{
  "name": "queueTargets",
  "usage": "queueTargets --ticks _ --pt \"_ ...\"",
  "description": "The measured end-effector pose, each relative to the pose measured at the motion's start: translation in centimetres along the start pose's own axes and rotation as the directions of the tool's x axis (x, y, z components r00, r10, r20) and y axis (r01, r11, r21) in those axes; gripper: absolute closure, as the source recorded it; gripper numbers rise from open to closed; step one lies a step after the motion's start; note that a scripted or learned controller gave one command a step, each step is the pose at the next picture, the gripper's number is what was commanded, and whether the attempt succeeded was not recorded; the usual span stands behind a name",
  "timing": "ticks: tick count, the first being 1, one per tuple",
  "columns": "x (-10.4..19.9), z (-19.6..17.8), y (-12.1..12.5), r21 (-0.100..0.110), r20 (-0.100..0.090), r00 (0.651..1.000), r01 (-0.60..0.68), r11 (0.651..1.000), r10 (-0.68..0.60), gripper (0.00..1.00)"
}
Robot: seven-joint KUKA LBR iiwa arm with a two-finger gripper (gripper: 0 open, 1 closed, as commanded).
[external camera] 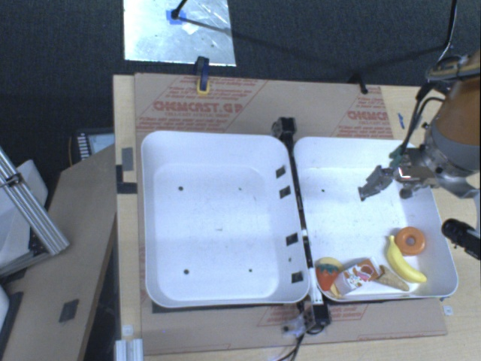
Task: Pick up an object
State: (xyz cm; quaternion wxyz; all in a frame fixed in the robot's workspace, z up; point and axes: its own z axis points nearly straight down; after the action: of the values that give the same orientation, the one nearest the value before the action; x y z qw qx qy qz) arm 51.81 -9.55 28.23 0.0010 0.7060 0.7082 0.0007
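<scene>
Starting at the left, the left bin (pixel 218 216) is seen as a shallow white tray with a few small dark specks on its floor. A strip of black clips (pixel 289 201) is seen running along the seam where it meets the right bin (pixel 331 164). Both bins are carried by a cardboard sheet (pixel 240 100) printed with red lettering, and a yellow-and-blue clamp (pixel 202 76) is fixed at that sheet's far edge.

Moving into the right bin, the objects are found gathered along its near edge. At the near-left corner, a rounded orange-red piece with a green patch (pixel 328 273) is seen, looking like a toy fruit or vegetable. Touching it on the right, a small white packet with red print (pixel 356 276) is lying tilted. Just beside that, a tan wedge-shaped piece (pixel 394 280) is tucked under the lower end of a yellow banana (pixel 403 262), which is curved and lies slanting toward the near-right corner. An orange ring, doughnut-like with a dark centre, (pixel 410 240) is seen just beyond the banana, near the right edge.

Above the middle of the right bin, toward its right edge, the gripper (pixel 373 183) is seen hanging, well apart from the cluster of objects. Nothing is seen between its fingers; whether the jaws are wide or narrow cannot be told.
</scene>
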Motion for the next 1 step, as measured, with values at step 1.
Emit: queueTargets --ticks 1 --pt "-5.34 -1.28 -2.98 -0.001 0.001 1.0 -0.006 1.0 0.006 0.0"
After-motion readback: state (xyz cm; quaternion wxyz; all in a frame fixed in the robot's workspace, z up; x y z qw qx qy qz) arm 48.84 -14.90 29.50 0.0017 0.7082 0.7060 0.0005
